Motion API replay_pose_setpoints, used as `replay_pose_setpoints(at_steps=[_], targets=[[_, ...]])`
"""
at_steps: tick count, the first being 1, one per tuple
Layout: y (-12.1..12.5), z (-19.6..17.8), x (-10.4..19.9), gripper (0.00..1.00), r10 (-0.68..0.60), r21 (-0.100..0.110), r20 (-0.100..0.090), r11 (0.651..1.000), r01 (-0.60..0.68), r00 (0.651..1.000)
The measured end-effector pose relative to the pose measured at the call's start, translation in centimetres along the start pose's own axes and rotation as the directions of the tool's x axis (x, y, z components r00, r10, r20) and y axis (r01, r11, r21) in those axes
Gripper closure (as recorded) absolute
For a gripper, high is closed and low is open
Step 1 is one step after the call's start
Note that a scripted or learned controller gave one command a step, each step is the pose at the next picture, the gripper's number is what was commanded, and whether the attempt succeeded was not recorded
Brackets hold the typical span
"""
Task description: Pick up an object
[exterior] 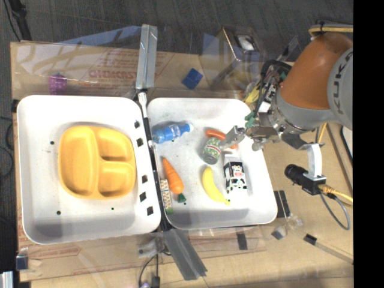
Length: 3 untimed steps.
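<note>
Gripper (240, 138) over right bin (180, 110) (finger state: cannot tell); approach step; next: descend squarely onto can (212, 152).

You have two bins side by side. In the left bin (36, 161) lies a tray (96, 161). In the right bin (258, 206), the bottle (170, 131) sits at the back left, the carrot (173, 177) in front of it, the banana (211, 186) right of the carrot, and the can (212, 150) behind the banana. The gripper (239, 135) hangs just right of the can.

"KU" in black letters on grey arm (336, 95); red print on cardboard (114, 74) illegible.
</note>
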State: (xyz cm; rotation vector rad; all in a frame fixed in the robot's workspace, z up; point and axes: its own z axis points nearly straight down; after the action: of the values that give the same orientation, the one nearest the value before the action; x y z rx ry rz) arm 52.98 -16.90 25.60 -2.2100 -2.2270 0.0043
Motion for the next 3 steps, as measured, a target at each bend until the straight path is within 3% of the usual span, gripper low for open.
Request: replay_pose_setpoints(at_steps=[1, 2, 3], targets=[[-3.4, 13.6, -0.9, 0.0, 0.114, -0.009, 0.0, 0.993, -0.114, 0.993], [-2.6, 16.4, 1.5, 0.0, -0.052, -0.003, -0.001, 0.999, 0.052, 0.999], [-2.6, 15.4, 1.5, 1.0, -0.057, -0.002, -0.001, 0.998, 0.057, 0.998]])
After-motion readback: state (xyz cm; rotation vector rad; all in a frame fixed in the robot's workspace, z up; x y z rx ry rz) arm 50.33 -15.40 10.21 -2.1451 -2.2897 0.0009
